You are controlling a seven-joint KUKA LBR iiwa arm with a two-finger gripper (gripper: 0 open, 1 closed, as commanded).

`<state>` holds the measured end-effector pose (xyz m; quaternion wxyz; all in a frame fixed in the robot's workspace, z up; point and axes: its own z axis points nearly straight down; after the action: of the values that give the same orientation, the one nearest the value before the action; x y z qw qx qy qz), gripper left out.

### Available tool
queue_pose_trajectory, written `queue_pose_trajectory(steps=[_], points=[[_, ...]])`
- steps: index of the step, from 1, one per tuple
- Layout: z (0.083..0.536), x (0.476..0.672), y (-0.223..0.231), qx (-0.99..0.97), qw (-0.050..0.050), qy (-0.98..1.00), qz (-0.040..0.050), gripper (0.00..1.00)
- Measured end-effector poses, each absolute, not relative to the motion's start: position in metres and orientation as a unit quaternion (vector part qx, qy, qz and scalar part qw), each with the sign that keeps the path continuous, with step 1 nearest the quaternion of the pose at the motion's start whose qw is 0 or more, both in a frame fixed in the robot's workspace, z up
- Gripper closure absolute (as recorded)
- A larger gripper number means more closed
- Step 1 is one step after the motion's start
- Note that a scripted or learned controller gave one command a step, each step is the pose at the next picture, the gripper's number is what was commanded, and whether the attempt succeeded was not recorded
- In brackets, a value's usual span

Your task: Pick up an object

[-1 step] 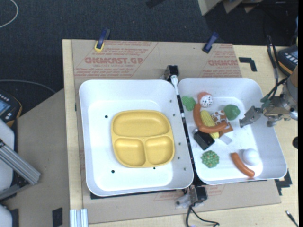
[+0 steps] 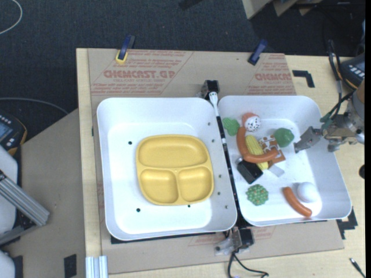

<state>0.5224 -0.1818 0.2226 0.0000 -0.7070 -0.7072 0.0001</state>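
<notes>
- Your gripper [image 2: 310,139] hung at the right bin's [image 2: 333,178] three o'clock wall; whether its fingers were wide or narrow I could not tell, and nothing showed between them.
- Pickable items clustered centre-left, so reach was short: green ball [image 2: 284,136] nearest, sausage [image 2: 296,201] at five o'clock.
- The yellow tray [image 2: 174,169] lay alone in the left bin [image 2: 116,132].

Tray [image 2: 174,168] in left bin [image 2: 116,155].
</notes>
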Motion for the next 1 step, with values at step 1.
queue_pose_trajectory(steps=[1], points=[[0.1762, 0.5284, -0.1856, -0.707, 0.003, -0.707, 0.0013, 0.00]])
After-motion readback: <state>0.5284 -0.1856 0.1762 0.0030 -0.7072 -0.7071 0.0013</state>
